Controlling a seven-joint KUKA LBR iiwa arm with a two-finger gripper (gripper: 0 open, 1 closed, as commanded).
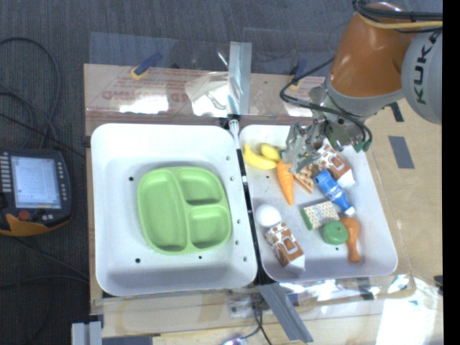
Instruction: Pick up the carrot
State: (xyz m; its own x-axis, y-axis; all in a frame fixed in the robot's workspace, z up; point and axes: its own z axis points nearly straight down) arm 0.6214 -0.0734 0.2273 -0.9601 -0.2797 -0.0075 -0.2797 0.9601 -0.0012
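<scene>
An orange carrot point(286, 183) lies in the right bin point(381, 254), near its upper left, pointing down, just below a yellow banana point(260, 155). My gripper point(302, 152) hangs over the upper part of the right bin, just above and to the right of the carrot's thick end. Its metal fingers point down toward the toys and nothing shows between them. The grey arm with its orange band point(366, 49) reaches in from the upper right.
The right bin also holds a waffle piece point(305, 178), a blue bottle point(333, 190), a small carton point(335, 165), a white egg point(268, 215), a green round toy point(334, 233), a drumstick point(353, 238) and another carton point(286, 245). A green divided plate point(185, 208) sits in the left bin point(115, 264).
</scene>
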